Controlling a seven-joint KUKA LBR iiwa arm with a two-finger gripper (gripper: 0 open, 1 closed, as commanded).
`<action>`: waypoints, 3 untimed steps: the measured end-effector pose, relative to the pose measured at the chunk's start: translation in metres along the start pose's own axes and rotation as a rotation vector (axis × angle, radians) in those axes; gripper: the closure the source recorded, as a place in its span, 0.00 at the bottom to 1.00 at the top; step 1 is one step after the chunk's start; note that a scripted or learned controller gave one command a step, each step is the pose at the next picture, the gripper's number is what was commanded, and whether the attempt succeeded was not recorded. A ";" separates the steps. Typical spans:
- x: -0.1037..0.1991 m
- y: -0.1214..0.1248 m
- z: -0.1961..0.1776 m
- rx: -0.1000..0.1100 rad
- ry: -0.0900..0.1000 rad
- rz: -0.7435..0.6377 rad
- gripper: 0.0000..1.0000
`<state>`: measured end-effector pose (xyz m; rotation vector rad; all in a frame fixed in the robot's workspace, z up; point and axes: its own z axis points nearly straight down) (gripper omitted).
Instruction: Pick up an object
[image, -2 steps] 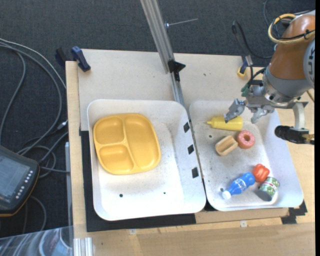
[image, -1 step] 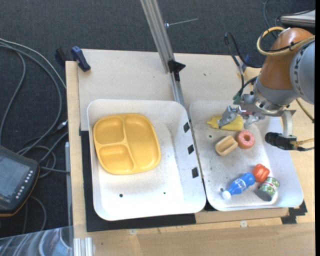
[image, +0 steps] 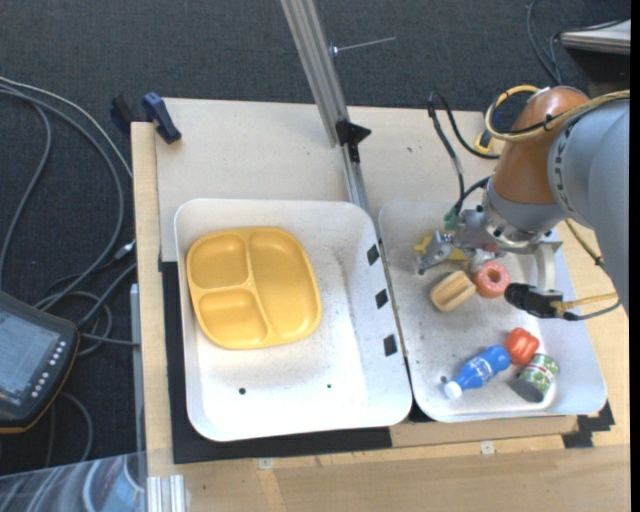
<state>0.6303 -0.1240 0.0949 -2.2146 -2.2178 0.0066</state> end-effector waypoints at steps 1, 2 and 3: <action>0.000 0.003 -0.016 -0.010 -0.001 0.000 1.00; -0.008 0.001 -0.077 -0.016 -0.004 0.002 1.00; -0.008 0.002 -0.124 -0.015 -0.004 0.000 1.00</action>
